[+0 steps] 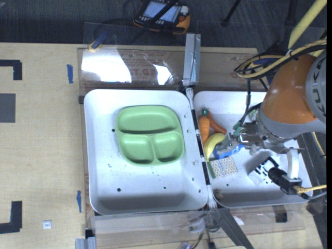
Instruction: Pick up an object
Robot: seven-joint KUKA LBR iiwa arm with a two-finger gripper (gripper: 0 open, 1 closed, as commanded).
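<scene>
In the right bin (228,193) several small objects lie against its left wall: an orange carrot (206,126), a yellow banana (213,143), a blue item (229,150) and a speckled white sponge-like block (224,166). My gripper (244,135) hangs low over the right bin, just right of the banana and blue item, with the grey wrist and orange band (293,95) above it. The arm's body hides the fingertips. A green divided plate (150,134) lies in the left bin (104,185).
A black and white part (270,171) of the arm's attachment sits over the right bin's right side. Clear plastic walls (191,58) stand behind the bins. A handheld controller (162,14) lies on the floor at the back. Cables (259,64) run at upper right.
</scene>
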